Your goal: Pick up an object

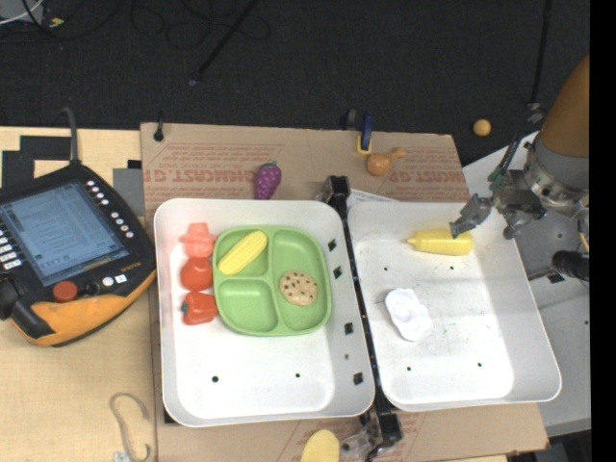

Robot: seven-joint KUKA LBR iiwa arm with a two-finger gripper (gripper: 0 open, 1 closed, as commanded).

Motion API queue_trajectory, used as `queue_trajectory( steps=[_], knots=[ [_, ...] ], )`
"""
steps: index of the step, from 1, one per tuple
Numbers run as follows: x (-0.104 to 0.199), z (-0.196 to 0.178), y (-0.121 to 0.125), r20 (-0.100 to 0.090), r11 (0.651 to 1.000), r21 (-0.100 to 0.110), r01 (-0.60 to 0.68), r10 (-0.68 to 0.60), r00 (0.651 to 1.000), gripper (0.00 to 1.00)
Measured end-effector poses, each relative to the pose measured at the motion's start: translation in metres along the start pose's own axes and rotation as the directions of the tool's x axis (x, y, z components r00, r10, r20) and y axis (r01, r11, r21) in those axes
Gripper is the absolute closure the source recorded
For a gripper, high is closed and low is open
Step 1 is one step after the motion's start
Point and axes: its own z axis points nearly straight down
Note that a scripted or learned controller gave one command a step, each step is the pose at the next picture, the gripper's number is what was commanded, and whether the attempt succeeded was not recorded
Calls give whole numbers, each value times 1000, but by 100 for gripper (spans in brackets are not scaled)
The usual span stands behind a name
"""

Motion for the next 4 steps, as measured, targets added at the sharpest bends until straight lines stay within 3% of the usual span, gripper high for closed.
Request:
queue_trajectory(
  steps=[1, 2, 4],
  knots=[
    [0, -9, 2, 3, 1000, -14, 2, -2, 1000, 0],
    [3, 52, -5, 2, 1000, -8, 3, -3, 1000, 0],
    [3, 138, -7, 2, 1000, -10, 6, -6, 1000, 0]
  ],
)
